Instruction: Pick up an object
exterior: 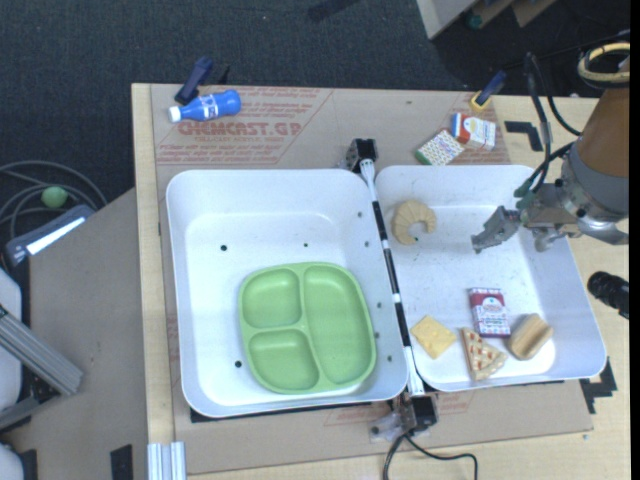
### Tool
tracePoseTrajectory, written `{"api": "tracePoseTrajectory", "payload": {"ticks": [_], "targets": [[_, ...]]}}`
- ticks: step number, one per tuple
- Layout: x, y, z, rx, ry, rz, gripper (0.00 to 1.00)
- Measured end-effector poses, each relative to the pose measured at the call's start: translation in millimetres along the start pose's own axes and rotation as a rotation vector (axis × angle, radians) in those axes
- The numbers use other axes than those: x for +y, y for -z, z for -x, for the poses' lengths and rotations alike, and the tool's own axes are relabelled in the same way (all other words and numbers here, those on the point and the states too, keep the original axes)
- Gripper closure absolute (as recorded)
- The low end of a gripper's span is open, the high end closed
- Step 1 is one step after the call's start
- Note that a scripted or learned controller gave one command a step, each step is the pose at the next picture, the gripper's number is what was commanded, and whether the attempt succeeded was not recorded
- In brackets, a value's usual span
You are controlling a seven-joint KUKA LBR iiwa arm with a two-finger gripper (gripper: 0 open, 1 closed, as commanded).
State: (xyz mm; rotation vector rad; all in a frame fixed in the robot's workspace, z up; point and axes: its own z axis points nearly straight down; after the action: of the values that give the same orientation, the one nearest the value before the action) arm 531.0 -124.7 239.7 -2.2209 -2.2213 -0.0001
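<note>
The right bin (560, 268) holds a tan croissant-shaped piece (411, 220) near its back left. Along its front lie a red box (488, 311), a yellow cracker (433, 336), a pizza slice (483, 354) and a bread roll (529, 336). My gripper (518, 236) hangs over the middle right of this bin, to the right of the croissant and behind the red box. Its fingers stand apart, open, with nothing between them.
The left bin (200, 218) holds a green divided plate (305, 326). On the bench behind the bins lie a blue-and-white bottle (205, 106) and small boxes (457, 140). A black clip (362, 152) sits where the bins meet. Cables run at the right.
</note>
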Motion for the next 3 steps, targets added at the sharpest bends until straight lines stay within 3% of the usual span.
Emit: {"api": "tracePoseTrajectory", "payload": {"ticks": [1, 2, 3], "targets": [[2, -50, 36, 0.000, -0.001, -0.002, 0.00], [-8, -116, 35, 0.000, -0.001, -0.001, 0.00], [-5, -155, 18, 0.001, 0.000, -0.002, 0.00]]}}
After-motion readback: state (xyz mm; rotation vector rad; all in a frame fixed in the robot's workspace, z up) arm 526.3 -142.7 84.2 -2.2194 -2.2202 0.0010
